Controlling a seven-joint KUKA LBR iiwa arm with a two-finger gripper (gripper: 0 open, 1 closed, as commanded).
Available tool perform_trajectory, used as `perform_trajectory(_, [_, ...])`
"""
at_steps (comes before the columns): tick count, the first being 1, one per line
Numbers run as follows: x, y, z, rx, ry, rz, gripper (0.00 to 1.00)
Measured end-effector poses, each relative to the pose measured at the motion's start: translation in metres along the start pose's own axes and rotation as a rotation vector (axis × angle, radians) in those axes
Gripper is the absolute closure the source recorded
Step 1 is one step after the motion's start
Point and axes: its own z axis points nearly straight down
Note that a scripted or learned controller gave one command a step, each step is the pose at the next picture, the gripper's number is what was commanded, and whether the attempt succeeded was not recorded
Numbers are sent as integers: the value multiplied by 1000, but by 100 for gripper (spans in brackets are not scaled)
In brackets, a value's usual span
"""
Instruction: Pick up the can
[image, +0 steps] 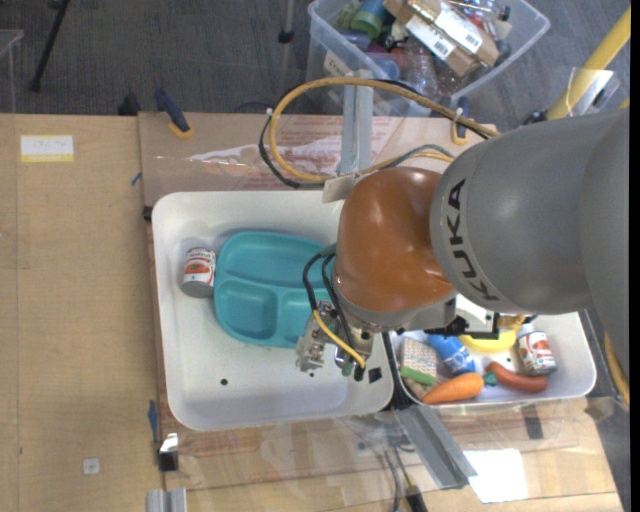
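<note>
A red and white can (198, 270) lies on its side in the left bin (250, 400), touching the left edge of a teal divided tray (262, 290). A second red and white can (537, 352) rests at the right end of the right bin (585, 385). My gripper (314, 352) hangs over the left bin at the tray's lower right corner, well to the right of the first can. The arm's orange band (385, 245) and grey body cover the middle of the bench. Nothing shows between the gripper's tips.
The right bin also holds a carrot (455, 390), a red sausage-like piece (517, 379), a blue item (452, 353) and a yellow piece (488, 342). A clear box of clutter (430, 35) stands behind the bench. Yellow and black cables (300, 130) loop at the back.
</note>
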Motion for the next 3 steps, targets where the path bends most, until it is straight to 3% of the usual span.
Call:
perform_trajectory(1, [-24,-102,-130,1,-3,-252,100])
perform_trajectory(2, [-7,42,-10,2,2,72,100])
perform_trajectory(3, [-7,42,-10,2,2,73,0])
